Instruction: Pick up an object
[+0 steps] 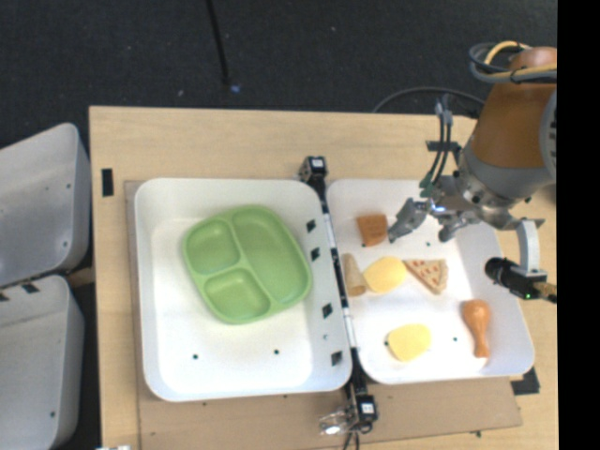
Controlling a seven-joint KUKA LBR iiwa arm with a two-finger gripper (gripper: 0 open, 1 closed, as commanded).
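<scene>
The arm [511, 129] comes in at the upper right of the frame, and its jaws [429, 221] hang spread wide over the upper part of the right bin [375, 364], with nothing between the two fingers. One finger [406, 221] points down-left toward the brown block [372, 230], which lies just beside it near the bin's upper left; the other finger [453, 225] sits just above the triangular slice [427, 275].

Below the jaws, in the middle of the right bin, a pale yellow lump [384, 275] touches the triangular slice on its right and a tan piece [352, 276] on its left, against the bin's left wall. Lower down lies a second yellow piece [409, 341], apart from the rest, and at the lower right an orange drumstick-shaped toy [477, 325].

The left bin [159, 364] holds a green three-compartment plate [247, 263], tilted in the frame. Both bins rest on the wooden bench [112, 139].
</scene>
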